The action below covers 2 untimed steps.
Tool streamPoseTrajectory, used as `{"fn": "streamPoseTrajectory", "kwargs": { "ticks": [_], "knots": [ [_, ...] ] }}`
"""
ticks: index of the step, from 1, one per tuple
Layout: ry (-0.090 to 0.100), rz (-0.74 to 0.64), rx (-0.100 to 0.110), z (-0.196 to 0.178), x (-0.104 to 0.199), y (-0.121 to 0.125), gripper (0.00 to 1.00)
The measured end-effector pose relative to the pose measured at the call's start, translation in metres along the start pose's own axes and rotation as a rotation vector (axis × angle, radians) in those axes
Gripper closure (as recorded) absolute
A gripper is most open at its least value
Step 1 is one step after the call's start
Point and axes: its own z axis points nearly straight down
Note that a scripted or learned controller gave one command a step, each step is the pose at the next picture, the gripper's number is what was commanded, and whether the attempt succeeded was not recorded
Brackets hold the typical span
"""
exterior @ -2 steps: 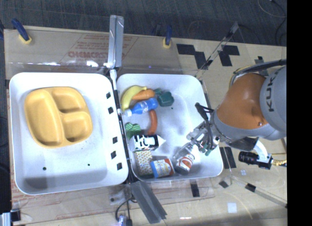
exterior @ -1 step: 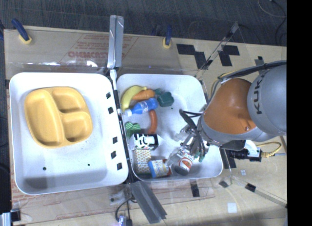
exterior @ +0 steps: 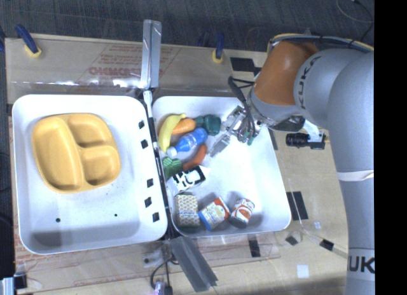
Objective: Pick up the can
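Three cans [exterior: 215, 212] line the right bin's [exterior: 270, 185] near wall. One yellow tray [exterior: 76, 152] fills the left bin [exterior: 38, 230]. The gripper [exterior: 224, 141] hangs released, grasping nothing

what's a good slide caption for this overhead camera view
KUKA arm's gripper hangs over the right bin, far from the can at its near edge.

Setting: robotics lab, manipulation test bench. Evidence: grey KUKA industrial arm with orange band [exterior: 299, 90], its maker's lettering legible on the casing. Bench top is a taped-down cardboard sheet [exterior: 95, 65] held by blue clamps [exterior: 27, 41] far left of the fingers [exterior: 235, 121]. Two shallow white plastic bins [exterior: 38, 236] sit side by side. Dark carpet floor [exterior: 95, 1] beyond, loose cable [exterior: 353, 7] trailing across it.
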Motion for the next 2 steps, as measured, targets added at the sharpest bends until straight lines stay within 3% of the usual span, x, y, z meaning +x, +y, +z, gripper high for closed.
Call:
{"fn": "streamPoseTrajectory", "kwargs": {
  "ticks": [1, 2],
  "knots": [
    [0.005, 0.352, 0.003, -0.014, 0.062, -0.038, 0.0],
    [0.007, 0.525, 0.004, -0.049, 0.101, -0.056, 0.0]
  ]
}}
